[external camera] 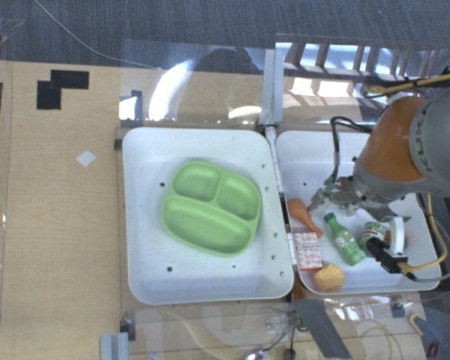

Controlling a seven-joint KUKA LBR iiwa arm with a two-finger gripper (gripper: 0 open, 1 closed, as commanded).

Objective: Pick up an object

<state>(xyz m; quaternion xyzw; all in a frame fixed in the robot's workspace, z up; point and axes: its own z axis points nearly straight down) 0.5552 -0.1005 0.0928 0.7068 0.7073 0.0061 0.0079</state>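
Observation:
My gripper hangs low over the right bin, near its middle, under the grey wrist and orange band. Just below it lies a green bottle. An orange carrot lies to the gripper's left by the bin's left wall. A red and white packet and a tan bun sit at the bin's front. I see nothing held in the gripper.
The left bin holds a green divided plate. A small green and dark can-like object lies right of the bottle. A white part and a black cable of the arm hang over the right bin's front right corner.

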